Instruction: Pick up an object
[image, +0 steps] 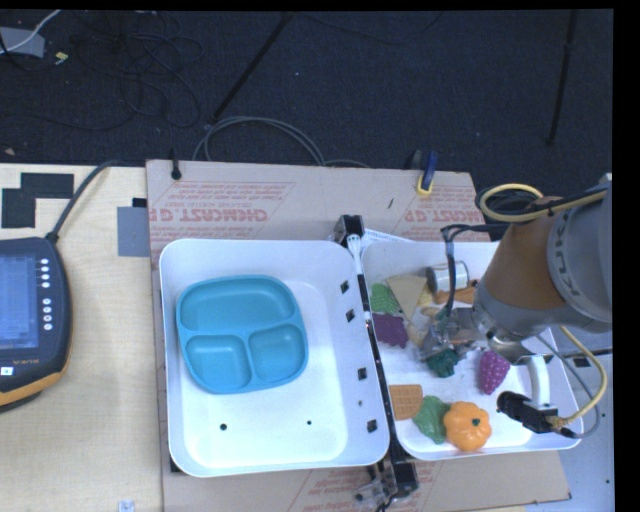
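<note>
We see two white bins side by side on the bench. The left bin (200, 440) contains a blue divided tray (241, 333). The right bin (470, 452) contains the candidate objects: a green item (383, 297) near the divider, a purple item (390, 329) just below it, a tan wedge (408, 290), a purple grape cluster (491, 370), a flat brown piece (405, 400), a green vegetable (431, 418) and an orange pumpkin (467, 425) touching it.

The arm (545, 275) enters from the right. Its gripper (443, 345) is lowered among the objects in the middle of the right bin, above a dark green item (442, 365). We cannot tell whether the gripper is released, clenched or grasping anything.
</note>
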